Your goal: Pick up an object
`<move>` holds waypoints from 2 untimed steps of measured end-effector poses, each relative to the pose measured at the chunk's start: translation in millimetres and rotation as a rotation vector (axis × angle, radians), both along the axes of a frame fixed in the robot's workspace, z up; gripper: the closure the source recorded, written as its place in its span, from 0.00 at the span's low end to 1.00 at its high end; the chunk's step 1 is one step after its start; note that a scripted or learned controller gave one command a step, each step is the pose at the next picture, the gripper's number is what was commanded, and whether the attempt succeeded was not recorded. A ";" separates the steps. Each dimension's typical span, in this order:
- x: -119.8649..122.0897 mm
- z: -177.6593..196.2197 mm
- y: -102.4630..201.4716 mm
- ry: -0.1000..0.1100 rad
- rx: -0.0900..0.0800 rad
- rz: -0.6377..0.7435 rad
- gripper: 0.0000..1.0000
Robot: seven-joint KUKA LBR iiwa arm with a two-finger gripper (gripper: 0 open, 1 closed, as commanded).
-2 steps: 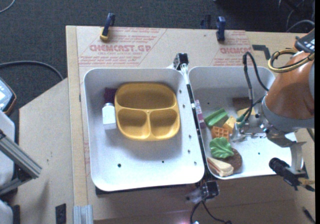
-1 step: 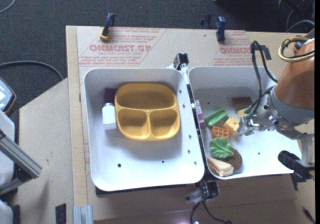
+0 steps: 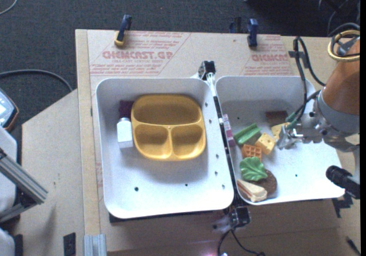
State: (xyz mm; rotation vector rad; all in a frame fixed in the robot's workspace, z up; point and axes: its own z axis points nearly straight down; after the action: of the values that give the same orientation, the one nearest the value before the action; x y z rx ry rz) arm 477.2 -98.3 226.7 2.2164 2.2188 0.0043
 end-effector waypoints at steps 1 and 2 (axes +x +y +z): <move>9.7 5.7 57.7 0.003 0.003 0.006 1.00; 9.6 8.2 104.4 0.003 0.003 0.005 1.00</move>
State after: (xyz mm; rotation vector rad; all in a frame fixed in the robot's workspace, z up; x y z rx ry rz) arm 486.8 6.1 234.9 2.2144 2.2270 0.0042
